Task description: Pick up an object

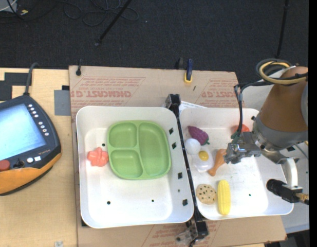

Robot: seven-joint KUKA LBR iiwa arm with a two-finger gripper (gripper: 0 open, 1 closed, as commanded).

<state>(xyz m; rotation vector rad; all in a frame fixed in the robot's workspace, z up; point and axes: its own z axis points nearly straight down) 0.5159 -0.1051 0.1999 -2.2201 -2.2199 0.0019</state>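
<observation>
The left bin [91,199] holds a green plate [138,150], a pink toy [97,157] at its nine o'clock; in the right bin [250,202], the gripper [234,154] sits at three o'clock of an orange carrot [217,162]; its grip I cannot tell.

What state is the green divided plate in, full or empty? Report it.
Empty: the green divided plate lies flat in the left bin, all three compartments bare.

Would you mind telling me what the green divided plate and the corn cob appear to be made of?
The green divided plate looks like moulded plastic: even colour, smooth rounded compartments, soft sheen. The corn cob is probably toy plastic or rubber, uniformly bright yellow with a smooth look; the picture is too coarse to settle which.
</observation>
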